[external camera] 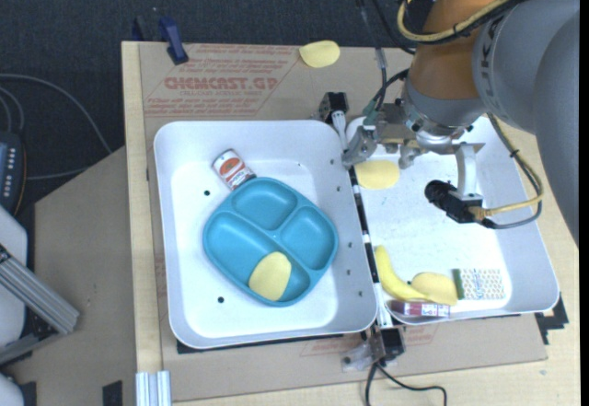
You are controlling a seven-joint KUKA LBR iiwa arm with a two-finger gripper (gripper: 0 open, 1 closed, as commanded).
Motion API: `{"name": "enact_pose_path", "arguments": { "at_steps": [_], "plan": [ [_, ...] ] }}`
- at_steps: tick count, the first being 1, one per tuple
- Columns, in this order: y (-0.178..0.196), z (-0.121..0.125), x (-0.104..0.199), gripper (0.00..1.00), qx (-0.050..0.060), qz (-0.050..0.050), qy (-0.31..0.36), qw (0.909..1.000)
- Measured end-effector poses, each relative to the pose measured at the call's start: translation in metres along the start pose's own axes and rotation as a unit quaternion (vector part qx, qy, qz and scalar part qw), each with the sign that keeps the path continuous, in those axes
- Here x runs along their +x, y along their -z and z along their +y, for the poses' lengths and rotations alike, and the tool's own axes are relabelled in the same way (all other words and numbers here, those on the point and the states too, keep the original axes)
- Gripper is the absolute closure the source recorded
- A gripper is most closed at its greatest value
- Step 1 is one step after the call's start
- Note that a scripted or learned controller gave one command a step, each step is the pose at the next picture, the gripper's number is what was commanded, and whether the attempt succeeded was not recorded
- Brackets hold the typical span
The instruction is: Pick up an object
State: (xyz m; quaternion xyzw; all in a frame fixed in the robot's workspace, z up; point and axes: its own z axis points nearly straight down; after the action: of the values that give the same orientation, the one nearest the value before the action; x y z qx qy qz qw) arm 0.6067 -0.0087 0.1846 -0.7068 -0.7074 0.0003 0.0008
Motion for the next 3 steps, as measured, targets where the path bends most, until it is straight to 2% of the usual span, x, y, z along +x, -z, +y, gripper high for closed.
{"name": "enact_pose_path", "arguments": {
  "at_steps": [1, 2, 3],
  "plan": [
    [-0.023, -0.028, -0.089, 0.0, 0.0, -0.001, -0.001, 1.0],
    [-0.1, -0.043, -0.095, 0.0, -0.001, 0.0, -0.001, 1.0],
    [-0.101, -0.118, -0.101, 0.0, 0.0, 0.0, -0.001, 1.0]
  ]
}}
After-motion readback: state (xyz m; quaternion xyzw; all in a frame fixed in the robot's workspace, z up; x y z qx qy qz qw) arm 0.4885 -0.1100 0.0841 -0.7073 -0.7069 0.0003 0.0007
